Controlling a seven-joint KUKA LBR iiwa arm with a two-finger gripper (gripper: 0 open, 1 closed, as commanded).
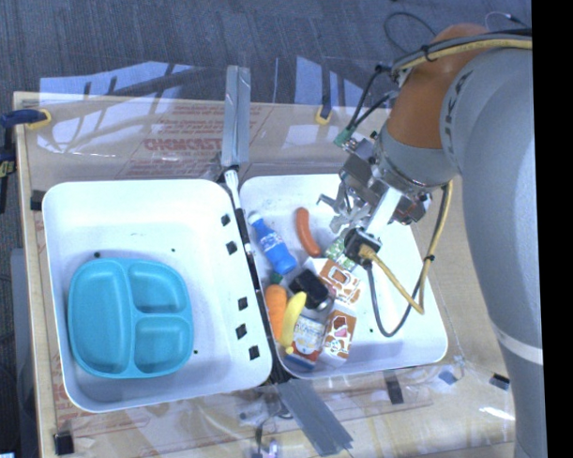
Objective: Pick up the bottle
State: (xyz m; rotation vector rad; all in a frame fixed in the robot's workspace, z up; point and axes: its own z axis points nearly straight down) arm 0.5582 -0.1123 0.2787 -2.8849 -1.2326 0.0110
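Lying in the right bin (417, 336), the blue-labelled bottle (272, 244) shows no readable writing; fingers (347, 221) state unclear.

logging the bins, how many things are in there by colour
blue: 2, the divided plate and the bottle
orange or red: 2, the sausage and the carrot
yellow: 1, the banana
printed packs: 2, carton and jar
total: 7

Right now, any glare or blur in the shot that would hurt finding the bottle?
Camera view: glare streaks on the clear sheet behind the white bins; the small blue plastic bottle is evenly lit and sharp; the metal end effector looks cluttered, slightly soft.
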